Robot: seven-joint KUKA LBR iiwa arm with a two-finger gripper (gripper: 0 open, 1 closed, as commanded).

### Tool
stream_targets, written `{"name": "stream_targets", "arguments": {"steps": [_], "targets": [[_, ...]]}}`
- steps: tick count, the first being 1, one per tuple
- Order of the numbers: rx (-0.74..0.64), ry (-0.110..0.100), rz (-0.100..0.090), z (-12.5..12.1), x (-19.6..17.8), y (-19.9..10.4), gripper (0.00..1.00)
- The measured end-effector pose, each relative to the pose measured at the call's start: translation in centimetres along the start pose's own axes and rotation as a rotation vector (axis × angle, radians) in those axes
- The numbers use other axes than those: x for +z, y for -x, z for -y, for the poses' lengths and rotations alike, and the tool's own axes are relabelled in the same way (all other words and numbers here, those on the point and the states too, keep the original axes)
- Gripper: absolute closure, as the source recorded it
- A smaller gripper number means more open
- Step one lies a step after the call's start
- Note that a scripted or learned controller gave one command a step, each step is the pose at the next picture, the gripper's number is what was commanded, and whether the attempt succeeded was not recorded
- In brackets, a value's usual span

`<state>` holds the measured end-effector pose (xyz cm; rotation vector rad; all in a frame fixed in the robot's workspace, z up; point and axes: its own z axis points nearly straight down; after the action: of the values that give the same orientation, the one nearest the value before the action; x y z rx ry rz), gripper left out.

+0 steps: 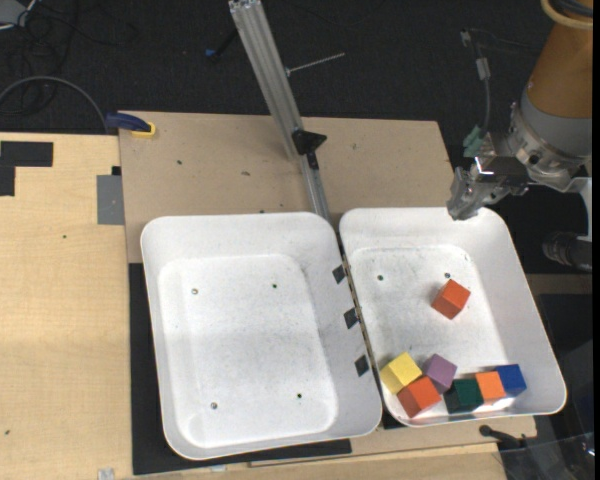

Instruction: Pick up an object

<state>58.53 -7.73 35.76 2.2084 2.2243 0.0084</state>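
Grey metal, my gripper (467, 200) hangs over the right bin (515, 258) at its 12 o'clock rim; finger spacing cannot be determined, and nothing is visibly held. Nearest target: the orange cube (451, 298), at 6 o'clock from me. Remaining cubes cluster along the 6 o'clock edge.

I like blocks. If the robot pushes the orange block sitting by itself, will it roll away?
Probably not. The orange block looks like a cube with flat faces, so it should slide, not roll. It seems solid and stiff. Sitting apart from the other blocks, it should be easy for the hand to grab.
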Motion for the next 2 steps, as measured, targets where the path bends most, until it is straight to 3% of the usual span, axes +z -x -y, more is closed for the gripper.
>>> {"name": "stream_targets", "arguments": {"steps": [1,2], "targets": [[-0.004,-0.012,0.0,0.3,-0.5,0.2,1.0],[0.0,-0.007,-0.004,-1.9,-3.4,-7.6,1.0]]}}
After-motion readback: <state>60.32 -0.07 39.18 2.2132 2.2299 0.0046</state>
